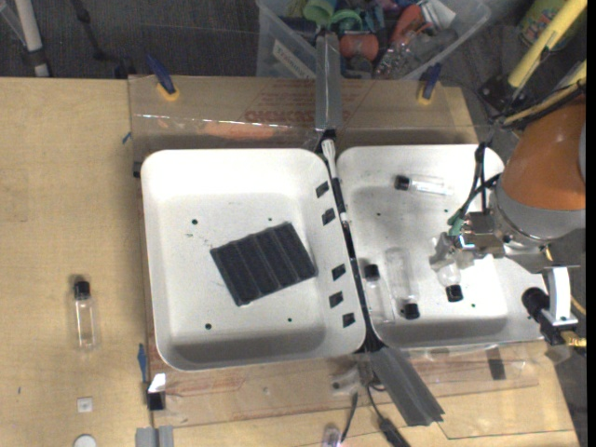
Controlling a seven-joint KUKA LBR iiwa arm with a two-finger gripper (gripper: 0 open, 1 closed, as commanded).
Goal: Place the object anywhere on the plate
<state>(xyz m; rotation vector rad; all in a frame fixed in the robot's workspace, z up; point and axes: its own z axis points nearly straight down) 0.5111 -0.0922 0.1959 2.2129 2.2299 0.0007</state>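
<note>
Wooden bench top carries a stray clear vial (pixel 84 312) at far left, then the left bin (pixel 168 170) with the dark ribbed plate (pixel 264 263) lying flat in its middle. Right of the divider, the right bin (pixel 372 161) holds several small clear vials with black caps (pixel 391 282); these look light, stiff, slick and breakable, best pinched across the body. The gripper (pixel 450 257) hangs low over that bin, and whether its jaws are parted or closed I cannot tell.
</note>
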